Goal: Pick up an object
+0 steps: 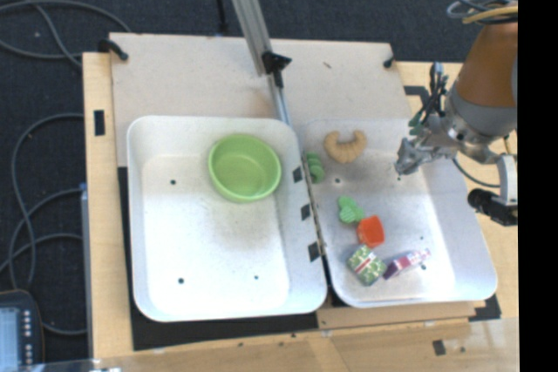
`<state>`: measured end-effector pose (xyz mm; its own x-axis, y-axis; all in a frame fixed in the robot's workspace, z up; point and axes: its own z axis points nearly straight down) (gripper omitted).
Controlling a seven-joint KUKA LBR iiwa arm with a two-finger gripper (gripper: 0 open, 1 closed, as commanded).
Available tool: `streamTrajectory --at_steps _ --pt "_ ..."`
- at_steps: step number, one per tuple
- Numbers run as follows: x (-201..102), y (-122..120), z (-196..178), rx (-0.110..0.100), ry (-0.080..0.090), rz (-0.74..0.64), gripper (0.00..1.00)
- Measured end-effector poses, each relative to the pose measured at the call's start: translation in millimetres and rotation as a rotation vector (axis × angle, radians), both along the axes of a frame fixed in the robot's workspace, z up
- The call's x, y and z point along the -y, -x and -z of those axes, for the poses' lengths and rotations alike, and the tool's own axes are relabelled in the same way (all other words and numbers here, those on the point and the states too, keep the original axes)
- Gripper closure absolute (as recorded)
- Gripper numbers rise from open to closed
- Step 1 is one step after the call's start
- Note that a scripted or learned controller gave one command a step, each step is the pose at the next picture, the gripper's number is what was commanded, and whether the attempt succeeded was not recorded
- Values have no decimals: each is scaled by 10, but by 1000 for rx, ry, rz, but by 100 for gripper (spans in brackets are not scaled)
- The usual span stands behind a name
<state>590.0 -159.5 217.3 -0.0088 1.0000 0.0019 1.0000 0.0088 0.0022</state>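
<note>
Nothing is picked yet — the gripper (pixel 406 159) hangs over the far right part of the right bin (pixel 462 274), grasping nothing, while the tan curved piece (pixel 345 145) lies just left and the orange block (pixel 371 231) nearer — all untouched.

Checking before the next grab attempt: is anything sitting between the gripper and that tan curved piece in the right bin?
Nothing visible. The gripper hangs right of the tan curved piece, with bare right bin floor between them.
</note>
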Motion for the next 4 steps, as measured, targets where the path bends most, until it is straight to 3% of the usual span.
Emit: streamTrajectory --at_steps 2,4 --pt "-1168 -263 -102 0 0 0 100" --pt "-2098 -572 -186 -1 1 1 100"
